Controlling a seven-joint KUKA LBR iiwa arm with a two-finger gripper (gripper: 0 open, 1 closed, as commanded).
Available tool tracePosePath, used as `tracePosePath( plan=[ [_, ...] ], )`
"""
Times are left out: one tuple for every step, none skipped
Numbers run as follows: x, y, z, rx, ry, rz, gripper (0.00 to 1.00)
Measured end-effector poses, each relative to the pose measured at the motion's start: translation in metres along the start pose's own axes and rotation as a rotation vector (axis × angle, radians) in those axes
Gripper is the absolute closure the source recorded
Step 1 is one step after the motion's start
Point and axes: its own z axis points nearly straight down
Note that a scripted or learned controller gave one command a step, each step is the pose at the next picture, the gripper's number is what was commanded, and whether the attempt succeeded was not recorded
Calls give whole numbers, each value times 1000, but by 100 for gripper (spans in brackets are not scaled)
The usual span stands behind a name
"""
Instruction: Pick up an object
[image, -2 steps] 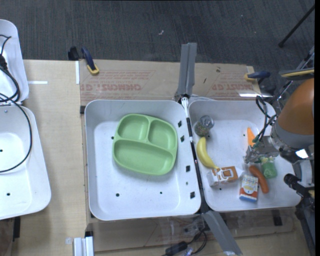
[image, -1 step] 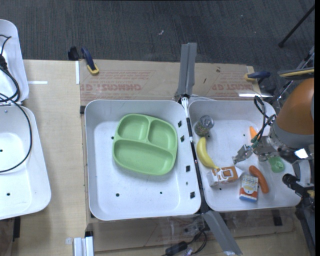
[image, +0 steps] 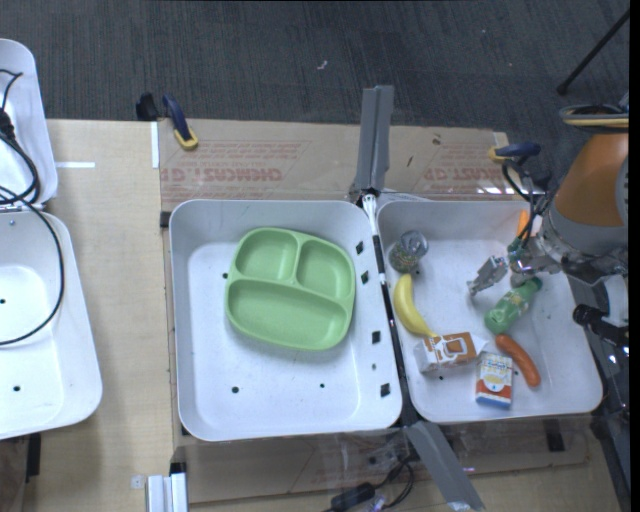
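Camera view: gripper (image: 487, 280) spread open in bare floor between banana (image: 409, 307) and green bottle (image: 511, 306).

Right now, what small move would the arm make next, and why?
Probably a short drop toward the green bottle. The tool hovers in the right bin just up-left of it, holding nothing I can see, while the banana lies farther left.
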Motion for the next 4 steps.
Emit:
tracePosePath(
  plan=[
    [-12, 56, 2, 30, 15, 52, 0],
    [-15, 0, -1, 1, -19, -90, 0],
    [-8, 57, -2, -3, -27, 233, 0],
    [25, 66, -93, -4, -27, 248, 0]
  ],
)
